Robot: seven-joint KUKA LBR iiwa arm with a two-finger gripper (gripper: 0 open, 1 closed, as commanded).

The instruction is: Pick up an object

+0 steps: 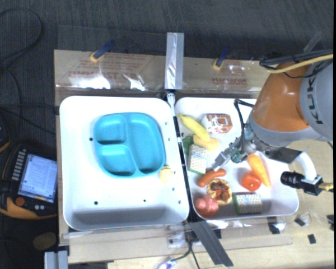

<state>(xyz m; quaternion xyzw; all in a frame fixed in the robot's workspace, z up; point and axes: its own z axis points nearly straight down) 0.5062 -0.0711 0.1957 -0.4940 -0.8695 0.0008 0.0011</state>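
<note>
I see two white bins. Left bin holds a blue divided tray, plus a small pale yellow piece near its right wall. Right bin is crowded: yellow banana, white-and-orange packet, checkered white block, hot dog, small pizza-like round, pink-red lump, green-grey block, tomato, carrot. My gripper hangs over the right bin's middle, tip just above the hot dog, beside the checkered block. Can't tell how it's set or whether it has hold of anything.
</note>
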